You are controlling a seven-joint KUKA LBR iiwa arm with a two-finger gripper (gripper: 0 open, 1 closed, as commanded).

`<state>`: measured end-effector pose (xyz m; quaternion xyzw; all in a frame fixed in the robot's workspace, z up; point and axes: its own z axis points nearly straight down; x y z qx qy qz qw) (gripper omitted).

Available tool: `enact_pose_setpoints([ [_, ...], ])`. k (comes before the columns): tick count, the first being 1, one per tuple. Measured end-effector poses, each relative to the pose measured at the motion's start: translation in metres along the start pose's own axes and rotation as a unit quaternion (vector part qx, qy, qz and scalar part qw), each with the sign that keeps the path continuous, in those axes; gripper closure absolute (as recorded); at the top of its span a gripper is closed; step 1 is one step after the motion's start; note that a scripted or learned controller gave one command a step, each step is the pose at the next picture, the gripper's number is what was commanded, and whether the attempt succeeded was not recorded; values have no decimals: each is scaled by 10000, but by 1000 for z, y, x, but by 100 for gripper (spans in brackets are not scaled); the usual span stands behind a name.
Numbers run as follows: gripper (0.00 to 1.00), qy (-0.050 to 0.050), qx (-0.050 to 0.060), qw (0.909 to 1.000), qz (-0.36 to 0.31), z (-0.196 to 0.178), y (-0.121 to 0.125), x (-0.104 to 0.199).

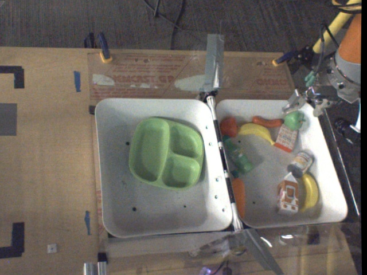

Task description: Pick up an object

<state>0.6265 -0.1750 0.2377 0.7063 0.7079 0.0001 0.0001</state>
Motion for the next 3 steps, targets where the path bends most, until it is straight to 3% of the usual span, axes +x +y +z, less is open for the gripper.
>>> enact_pose_setpoints([
  [1,0,1,21,9853,1708,29,-36,-48],
  [2,0,18,18,9930,1179,123,-39,-36],
  [3,0,-10,-15,9959,900,27,36,-40],
])
